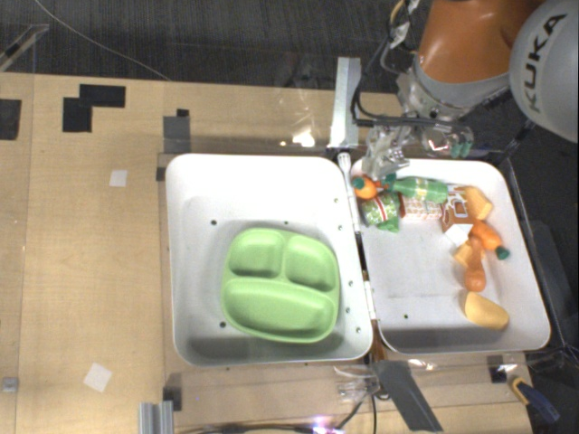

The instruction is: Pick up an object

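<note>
Toys (425,208) lie crowded in the right bin's (425,319) far corner, so my claw (387,165) hangs low just above them by the little orange piece (365,188); whether it is released or clenched I cannot tell. Carrots (479,242) sit along the right wall. A green tray (280,283) fills the left bin (194,242).

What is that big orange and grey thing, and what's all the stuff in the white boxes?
That is a robot arm. A camera above the bench looks down on it at a slant. At the arm's end is its tool, the part meant for grabbing, hanging over the far corner of the right bin. That bin holds small toy foods: a green bottle, carrots and a yellow piece. The left bin holds a green tray with three sections. The robot is supposed to pick something up, but I cannot tell if it has grabbed anything.
</note>
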Tool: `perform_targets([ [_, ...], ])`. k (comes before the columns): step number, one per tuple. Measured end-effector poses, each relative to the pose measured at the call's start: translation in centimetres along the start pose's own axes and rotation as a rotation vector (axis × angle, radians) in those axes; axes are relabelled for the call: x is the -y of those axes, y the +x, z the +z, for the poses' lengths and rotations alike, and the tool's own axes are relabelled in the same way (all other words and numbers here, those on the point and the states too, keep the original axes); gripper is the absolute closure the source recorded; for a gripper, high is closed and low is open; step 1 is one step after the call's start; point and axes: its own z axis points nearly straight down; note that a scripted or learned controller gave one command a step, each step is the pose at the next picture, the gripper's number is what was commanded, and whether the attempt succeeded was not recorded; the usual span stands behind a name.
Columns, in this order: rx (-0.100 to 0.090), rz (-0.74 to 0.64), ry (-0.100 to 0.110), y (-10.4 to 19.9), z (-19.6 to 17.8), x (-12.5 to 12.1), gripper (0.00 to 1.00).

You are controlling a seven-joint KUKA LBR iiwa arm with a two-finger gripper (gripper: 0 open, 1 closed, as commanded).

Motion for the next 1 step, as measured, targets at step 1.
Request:
perform_targets([
  [1,0.012,0.002,0.004,-0.18,-1.43,0.31,1.0],
])
